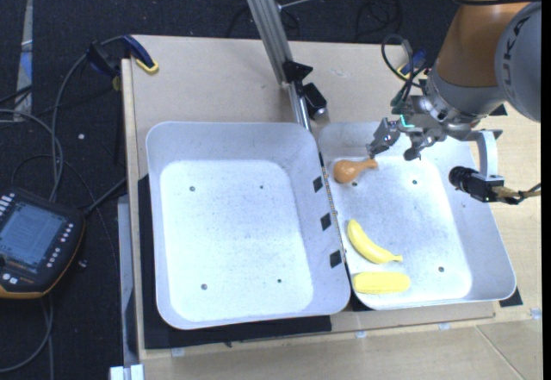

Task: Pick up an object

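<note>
From above, a pale wooden bench (215, 68) bears two shallow white bins; the left bin (232, 223) sits beside the right bin (448, 232), with dark floor, cables and a teach pendant (34, 240) around. In the right bin lie an orange drumstick-shaped toy (351, 170), its long axis pointing right and slightly up, a banana (370, 245) angled down-right, and a yellow block (380, 283). The gripper (401, 144) hangs spread apart, clasping nothing, just right of the toy.
</note>
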You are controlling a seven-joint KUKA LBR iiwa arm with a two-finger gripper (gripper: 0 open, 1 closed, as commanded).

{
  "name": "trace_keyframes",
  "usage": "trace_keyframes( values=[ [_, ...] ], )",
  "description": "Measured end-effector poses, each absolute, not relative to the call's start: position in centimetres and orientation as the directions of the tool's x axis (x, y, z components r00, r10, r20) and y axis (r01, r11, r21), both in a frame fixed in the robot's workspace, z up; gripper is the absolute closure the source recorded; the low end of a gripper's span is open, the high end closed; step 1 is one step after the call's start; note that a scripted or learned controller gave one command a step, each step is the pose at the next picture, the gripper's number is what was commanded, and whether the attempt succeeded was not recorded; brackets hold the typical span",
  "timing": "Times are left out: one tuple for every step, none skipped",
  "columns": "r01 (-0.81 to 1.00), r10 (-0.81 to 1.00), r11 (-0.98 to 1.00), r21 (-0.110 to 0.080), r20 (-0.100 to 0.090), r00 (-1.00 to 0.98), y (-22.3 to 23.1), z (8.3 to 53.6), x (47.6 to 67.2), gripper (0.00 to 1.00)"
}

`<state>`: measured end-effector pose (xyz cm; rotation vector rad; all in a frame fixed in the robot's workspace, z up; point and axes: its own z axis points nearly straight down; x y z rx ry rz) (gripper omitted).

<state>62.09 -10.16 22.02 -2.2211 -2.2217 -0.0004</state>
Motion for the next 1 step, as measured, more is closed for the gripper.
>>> trace_keyframes(
  values=[
    [1.0, 1.0, 0.0, 0.0, 0.0, 0.0, -10.16, 22.01, 62.09, 0.0]
  ],
)
